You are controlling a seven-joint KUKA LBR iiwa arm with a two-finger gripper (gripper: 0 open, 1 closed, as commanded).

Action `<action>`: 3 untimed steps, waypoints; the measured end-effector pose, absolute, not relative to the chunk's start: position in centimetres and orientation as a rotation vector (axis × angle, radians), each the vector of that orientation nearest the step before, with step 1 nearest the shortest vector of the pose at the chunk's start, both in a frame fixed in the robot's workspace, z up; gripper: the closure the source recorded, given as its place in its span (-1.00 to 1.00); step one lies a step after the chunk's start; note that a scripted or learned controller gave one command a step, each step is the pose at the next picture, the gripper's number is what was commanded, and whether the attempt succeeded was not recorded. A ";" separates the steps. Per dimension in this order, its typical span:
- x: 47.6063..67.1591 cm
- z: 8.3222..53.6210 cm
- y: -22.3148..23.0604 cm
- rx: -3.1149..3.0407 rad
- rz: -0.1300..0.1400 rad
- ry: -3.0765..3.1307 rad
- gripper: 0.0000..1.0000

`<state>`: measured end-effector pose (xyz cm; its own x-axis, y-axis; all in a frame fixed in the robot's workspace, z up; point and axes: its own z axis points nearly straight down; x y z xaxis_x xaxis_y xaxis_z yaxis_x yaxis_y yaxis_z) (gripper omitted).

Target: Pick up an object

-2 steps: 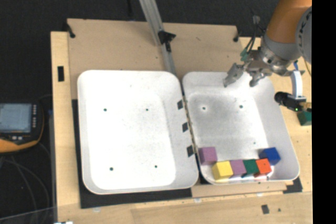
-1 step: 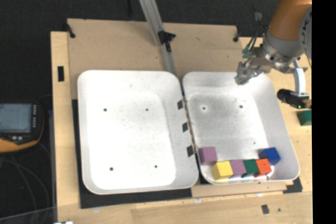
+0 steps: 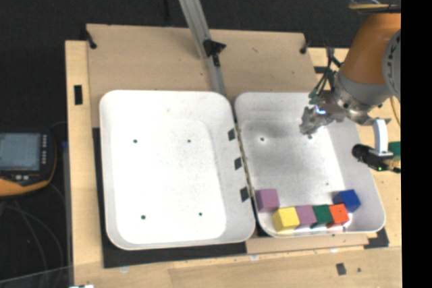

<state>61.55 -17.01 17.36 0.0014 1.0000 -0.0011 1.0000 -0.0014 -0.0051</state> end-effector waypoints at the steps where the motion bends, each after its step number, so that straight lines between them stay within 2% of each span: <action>1: 57.1 9.6 -11.7 -2.222 0.000 -2.227 1.00; 2: 57.2 9.8 -11.8 -2.228 -0.005 -2.219 -1.00; 3: 55.9 21.5 -14.8 -2.230 -0.007 -2.226 -1.00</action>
